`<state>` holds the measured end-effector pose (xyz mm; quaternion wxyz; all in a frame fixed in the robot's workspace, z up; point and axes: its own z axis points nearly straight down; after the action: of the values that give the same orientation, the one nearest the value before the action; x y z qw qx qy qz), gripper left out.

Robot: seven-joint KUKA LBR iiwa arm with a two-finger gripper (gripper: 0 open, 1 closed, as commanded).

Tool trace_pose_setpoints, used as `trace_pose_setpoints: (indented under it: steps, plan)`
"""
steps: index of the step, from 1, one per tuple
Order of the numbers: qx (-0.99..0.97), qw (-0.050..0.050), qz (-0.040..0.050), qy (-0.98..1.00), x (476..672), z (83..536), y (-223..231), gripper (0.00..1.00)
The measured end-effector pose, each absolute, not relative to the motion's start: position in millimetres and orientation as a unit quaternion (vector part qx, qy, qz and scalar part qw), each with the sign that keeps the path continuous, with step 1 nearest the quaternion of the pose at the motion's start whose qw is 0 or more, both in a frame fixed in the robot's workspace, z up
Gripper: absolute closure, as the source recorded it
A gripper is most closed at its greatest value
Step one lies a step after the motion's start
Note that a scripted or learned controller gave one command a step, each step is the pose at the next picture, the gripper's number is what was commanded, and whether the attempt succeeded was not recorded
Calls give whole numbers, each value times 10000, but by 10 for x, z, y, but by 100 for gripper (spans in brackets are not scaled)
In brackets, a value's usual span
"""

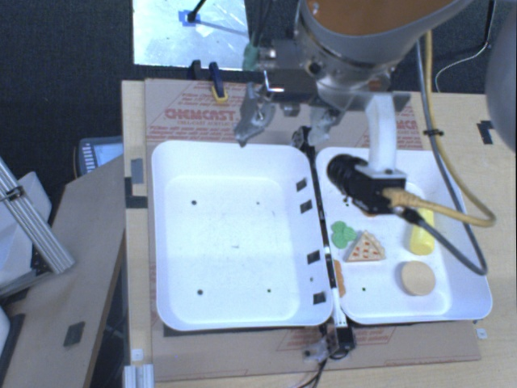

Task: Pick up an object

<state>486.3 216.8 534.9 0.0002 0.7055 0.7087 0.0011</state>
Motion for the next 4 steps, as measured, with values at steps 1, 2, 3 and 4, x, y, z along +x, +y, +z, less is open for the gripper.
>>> trace_pose_setpoints:
  steps: [1,2,3,4]
  plan:
    - [7055,2,11,7087,4863,5350,2168,0]
    - [7055,2,11,7087,4863,5350,2168,0]
    - [7055,2,11,7087,4863,5350,2168,0]
    - [7055,2,11,7087,4863,5350,2168,0]
